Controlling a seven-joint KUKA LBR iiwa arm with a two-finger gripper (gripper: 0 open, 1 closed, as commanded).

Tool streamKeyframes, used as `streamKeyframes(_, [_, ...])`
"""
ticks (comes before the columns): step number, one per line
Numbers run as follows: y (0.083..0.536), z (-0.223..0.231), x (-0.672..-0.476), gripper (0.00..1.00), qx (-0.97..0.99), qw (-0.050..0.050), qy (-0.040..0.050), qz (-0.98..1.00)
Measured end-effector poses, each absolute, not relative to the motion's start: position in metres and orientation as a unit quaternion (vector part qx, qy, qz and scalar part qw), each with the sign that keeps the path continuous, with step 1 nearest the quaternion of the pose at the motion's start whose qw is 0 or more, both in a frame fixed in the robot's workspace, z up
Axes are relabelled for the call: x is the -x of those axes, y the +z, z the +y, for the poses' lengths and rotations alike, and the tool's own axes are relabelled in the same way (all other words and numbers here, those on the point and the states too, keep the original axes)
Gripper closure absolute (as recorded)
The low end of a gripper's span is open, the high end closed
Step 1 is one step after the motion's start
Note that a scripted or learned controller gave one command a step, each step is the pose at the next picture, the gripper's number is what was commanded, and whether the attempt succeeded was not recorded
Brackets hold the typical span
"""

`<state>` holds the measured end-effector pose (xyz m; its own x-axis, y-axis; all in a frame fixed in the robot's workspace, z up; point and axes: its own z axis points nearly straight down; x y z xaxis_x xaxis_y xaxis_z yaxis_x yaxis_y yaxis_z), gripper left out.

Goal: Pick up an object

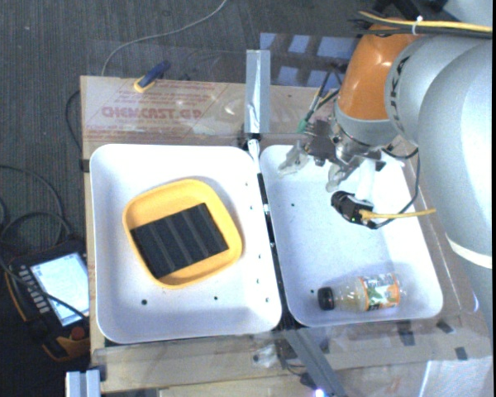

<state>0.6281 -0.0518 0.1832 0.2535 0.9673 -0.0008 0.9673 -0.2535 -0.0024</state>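
A small clear bottle with a black cap and an orange label lies on its side near the front edge of the right bin, cap pointing left. A yellow dish holding a black ridged pad rests in the middle of the left bin. My gripper hangs over the back left part of the right bin, below the orange wrist band. Its two fingers stand apart, open, with nothing between them. The bottle lies well in front of the gripper, toward the near edge.
A black connector on a yellow cable dangles just right of the gripper. The divider between the bins runs close to its left. Behind the bins are a cardboard sheet and a blue tool. A tablet lies on the floor at left.
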Motion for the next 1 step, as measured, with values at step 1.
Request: streamKeyframes(1, [0.1836,-0.0500,-0.6514,0.00,0.816,0.001,0.0009,-0.578])
